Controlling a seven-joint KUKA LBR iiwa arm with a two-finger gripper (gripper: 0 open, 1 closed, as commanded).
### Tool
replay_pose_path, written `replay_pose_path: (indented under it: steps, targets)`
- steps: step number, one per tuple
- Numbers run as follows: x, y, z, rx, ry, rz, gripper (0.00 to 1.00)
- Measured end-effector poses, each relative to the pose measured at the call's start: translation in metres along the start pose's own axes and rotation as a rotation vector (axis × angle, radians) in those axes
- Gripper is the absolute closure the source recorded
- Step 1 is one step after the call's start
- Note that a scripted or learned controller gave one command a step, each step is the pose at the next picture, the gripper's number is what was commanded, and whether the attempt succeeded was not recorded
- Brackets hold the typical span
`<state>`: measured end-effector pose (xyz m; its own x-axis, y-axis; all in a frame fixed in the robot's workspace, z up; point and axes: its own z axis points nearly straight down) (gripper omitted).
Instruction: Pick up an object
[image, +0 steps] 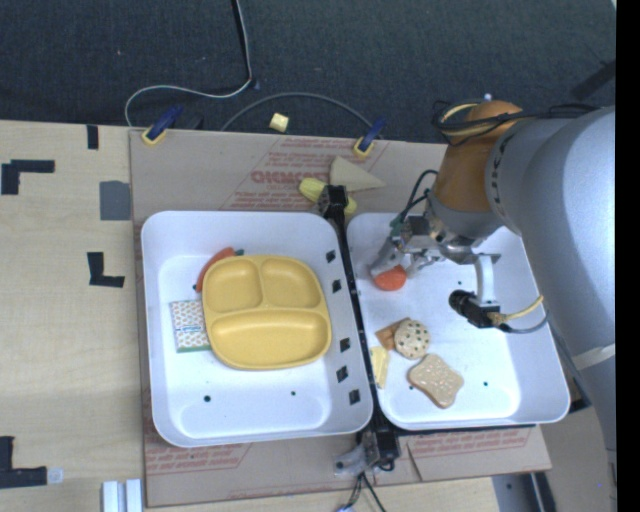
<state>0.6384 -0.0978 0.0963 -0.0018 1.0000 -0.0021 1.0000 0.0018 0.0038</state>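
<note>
Toast, a tan slice near the front of the right bin, lies closest to my camera, with a round speckled cookie just behind it and a thin yellow strip beside the centre wall. Further back in that bin I see a small orange-red piece, rounded and too small for me to identify. My arm reaches in from the right, and its gripper sits low over the bin's rear left part, right above and touching or nearly touching the orange-red piece; I cannot tell which. Metal and cable crowd the tips, so I cannot tell how the pincer stands or whether anything is held. Across the divider, the left bin carries a yellow tray with three compartments, which hides most of an orange item at its rear left edge and overlaps a patterned card on its left.
</note>
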Motion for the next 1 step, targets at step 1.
replay_pose_path:
  steps: [1]
  targets:
    - [0.0396,-0.0341,-0.0939,0.000,0.004,-0.003,1.00]
